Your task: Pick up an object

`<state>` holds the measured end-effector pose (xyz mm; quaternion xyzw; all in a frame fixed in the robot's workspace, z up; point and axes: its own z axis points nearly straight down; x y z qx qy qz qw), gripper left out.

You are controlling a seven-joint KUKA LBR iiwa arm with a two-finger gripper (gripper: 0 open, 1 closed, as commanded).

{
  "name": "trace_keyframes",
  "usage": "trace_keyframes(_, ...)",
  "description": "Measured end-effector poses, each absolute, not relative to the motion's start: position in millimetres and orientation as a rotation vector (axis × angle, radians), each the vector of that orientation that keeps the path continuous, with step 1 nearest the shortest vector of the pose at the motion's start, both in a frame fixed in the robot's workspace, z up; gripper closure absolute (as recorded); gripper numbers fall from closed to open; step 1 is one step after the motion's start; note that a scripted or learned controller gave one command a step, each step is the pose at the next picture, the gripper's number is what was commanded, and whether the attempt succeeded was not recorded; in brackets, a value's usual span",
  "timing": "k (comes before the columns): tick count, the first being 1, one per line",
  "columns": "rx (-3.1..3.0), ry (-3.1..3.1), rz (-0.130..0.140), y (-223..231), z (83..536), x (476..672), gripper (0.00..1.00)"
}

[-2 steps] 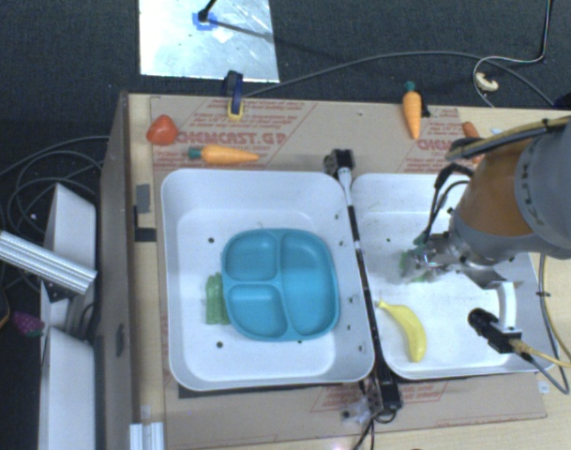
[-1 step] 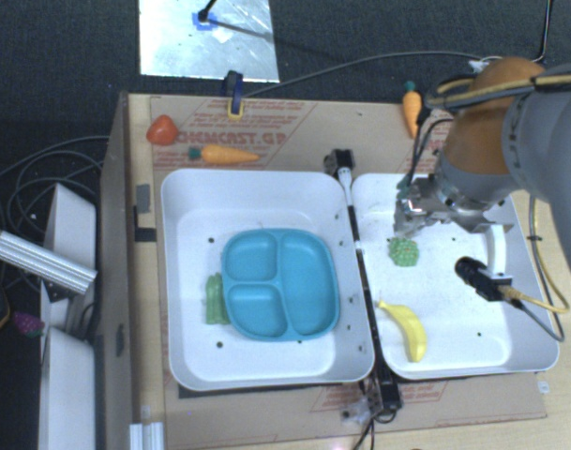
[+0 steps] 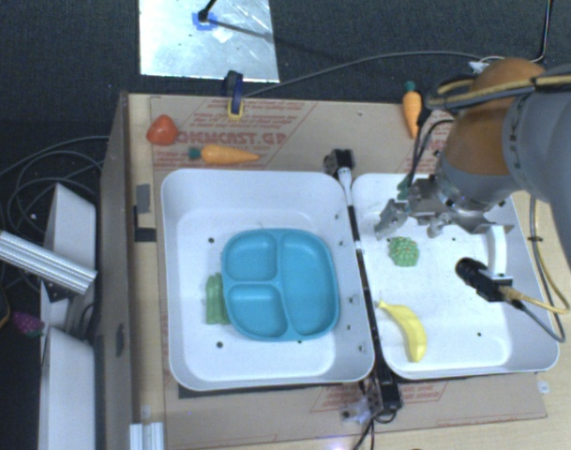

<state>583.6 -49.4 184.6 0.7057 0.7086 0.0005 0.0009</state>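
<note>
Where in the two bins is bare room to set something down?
Left bin: bare strip between blue plate and far wall. Right bin: bare floor right of the banana. Crowded near the knobbly green item, by the gripper.

Blue plate [image 3: 278, 284], yellow banana [image 3: 405, 324], green broccoli [image 3: 403, 250], white bins [image 3: 257, 184]

We look down aslant from one fixed camera above the surface [image 3: 294, 131], both bins [image 3: 177, 251] framed, arm [image 3: 548, 129] reaching in at three o'clock.

Red print on the cardboard [image 3: 360, 131] is too blurred to read.
</note>
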Motion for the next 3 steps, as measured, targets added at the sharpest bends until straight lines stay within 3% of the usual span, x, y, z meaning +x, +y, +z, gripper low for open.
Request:
trace_keyframes(1,2.221,2.224,-0.004,-94.1,95.0,588.6,0.0)
trace_keyframes(2,2.218,2.223,0.001,-105.7,84.5,601.6,0.0)
trace_keyframes(3,2.221,2.223,0.0,-95.5,83.9,529.2,0.0)
